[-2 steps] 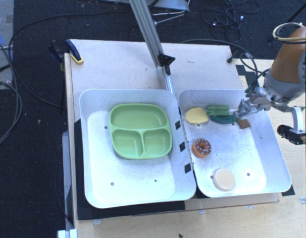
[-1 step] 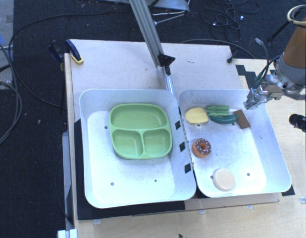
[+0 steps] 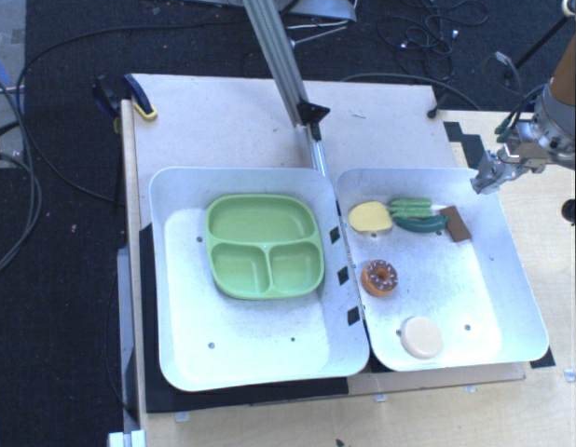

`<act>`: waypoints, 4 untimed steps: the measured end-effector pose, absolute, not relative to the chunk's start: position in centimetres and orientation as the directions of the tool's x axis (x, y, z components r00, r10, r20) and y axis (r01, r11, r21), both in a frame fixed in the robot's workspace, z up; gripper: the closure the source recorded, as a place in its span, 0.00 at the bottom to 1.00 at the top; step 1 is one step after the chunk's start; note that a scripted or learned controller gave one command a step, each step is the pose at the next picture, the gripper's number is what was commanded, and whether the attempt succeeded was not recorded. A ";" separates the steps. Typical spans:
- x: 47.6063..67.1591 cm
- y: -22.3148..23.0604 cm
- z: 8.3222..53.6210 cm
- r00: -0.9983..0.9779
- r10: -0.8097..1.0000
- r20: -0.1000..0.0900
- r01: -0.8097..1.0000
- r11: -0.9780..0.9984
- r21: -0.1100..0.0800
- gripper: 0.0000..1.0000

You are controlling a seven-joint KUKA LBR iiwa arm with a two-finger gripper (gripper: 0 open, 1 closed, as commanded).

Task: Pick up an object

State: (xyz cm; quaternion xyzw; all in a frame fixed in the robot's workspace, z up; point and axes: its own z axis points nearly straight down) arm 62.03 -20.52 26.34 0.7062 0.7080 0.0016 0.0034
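Beside the right bin's (image 3: 512,277) far right corner, the gripper (image 3: 486,177) hangs just outside the rim, over the bench (image 3: 381,119). Nothing is between its fingers; at this size and angle, cannot tell whether they are spread or closed. Grey arm (image 3: 558,119) enters from the right edge of the view.

Right bin contents, all loose on the floor of the bin:
- yellow lemon-like piece (image 3: 369,217) at the far left, close to the wall shared with the left bin
- green toy vegetable (image 3: 417,214) touching the yellow piece on its right, lying flat
- small brown block (image 3: 456,223) at the green piece's right end, tilted; it is the item nearest the gripper but clearly apart from it
- glazed donut (image 3: 379,277) near the middle, nearer the camera than the yellow piece, apart from it
- pale round disc (image 3: 422,336) toward the near edge, well apart from the donut

Left bin (image 3: 176,343) holds a light green divided tray (image 3: 266,246), three compartments, sitting flat near the bin's centre.

Aluminium strut (image 3: 279,54) slants down from the top of the view and ends at the far end of the seam between the two bins. Dark cables (image 3: 46,156) lie on the floor left of the bench.
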 end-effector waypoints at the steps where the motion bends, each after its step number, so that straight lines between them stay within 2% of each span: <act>1: 61.6 -14.7 24.9 -0.007 1.000 0.002 1.000 0.008 -0.001 1.00; 4: 59.1 1.1 25.7 -0.008 1.000 0.002 1.000 0.008 -0.002 1.00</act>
